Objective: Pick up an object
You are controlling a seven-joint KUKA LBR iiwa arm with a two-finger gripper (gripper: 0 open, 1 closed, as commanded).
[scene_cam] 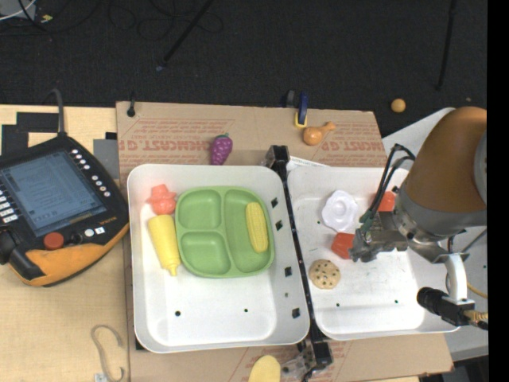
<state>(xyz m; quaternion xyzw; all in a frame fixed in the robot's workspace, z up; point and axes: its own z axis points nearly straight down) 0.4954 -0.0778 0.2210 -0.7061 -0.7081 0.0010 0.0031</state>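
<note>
Gripper [364, 245] sits low in your right-hand shallow white bin [398, 313], its dark tip just beside a small red-orange block [343, 245], though you cannot tell from this slant how it is set or whether anything is gripped. Same bin holds a white ruffled cup-like piece [340, 209] above the block, a round tan chocolate-chip cookie [324, 274] below it, and a second orange-red bit [386, 200] near the arm. Your left white bin [207, 325] carries a green three-section plastic plate [223, 232] with a yellow corn cob [256, 225] in its right compartment, a yellow squeeze bottle [164, 243] and pink toy [161, 200] alongside.
</note>
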